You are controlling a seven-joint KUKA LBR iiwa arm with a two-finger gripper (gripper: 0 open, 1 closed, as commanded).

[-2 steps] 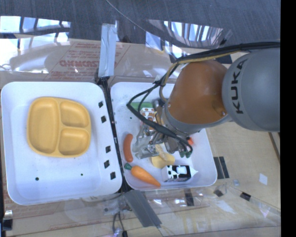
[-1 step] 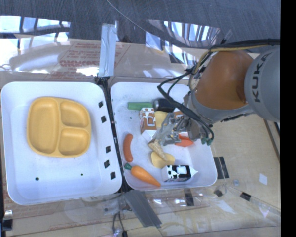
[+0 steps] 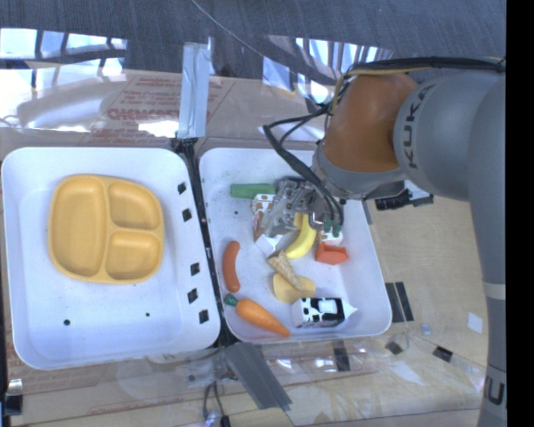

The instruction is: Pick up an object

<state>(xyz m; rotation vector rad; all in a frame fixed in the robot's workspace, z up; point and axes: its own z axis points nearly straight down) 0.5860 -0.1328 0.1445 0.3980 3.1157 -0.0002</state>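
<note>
Seen from above: two shallow white plastic bins side by side on a surface (image 3: 427, 265) of pale wood and cardboard. In the left bin (image 3: 27, 265), a yellow three-compartment plastic plate (image 3: 107, 228), lying flat near the middle. In the right bin (image 3: 372, 274), a scatter of toy food: a green stick-shaped piece (image 3: 246, 190) near the far wall, a red sausage (image 3: 231, 266) close to the left wall, an orange carrot with a green top (image 3: 260, 317) at the near left corner, a tan wedge-shaped piece (image 3: 289, 284) near the centre, a small black-and-white patterned carton (image 3: 320, 310) against the near wall, a small red-orange block (image 3: 332, 254) toward the right side.

Reaching in from the right, the grey arm with its orange band (image 3: 365, 123), wrist bent down over the right bin. Beneath it, the metallic tool (image 3: 294, 210), low among the objects at the bin's centre, just beside or touching a curved yellow banana (image 3: 303, 237). Fingers lost in the clutter of metal and cables: impossible to tell whether apart, together or clamped on anything. Banana resting between the tool and the tan wedge, red-orange block just to its right.
</note>
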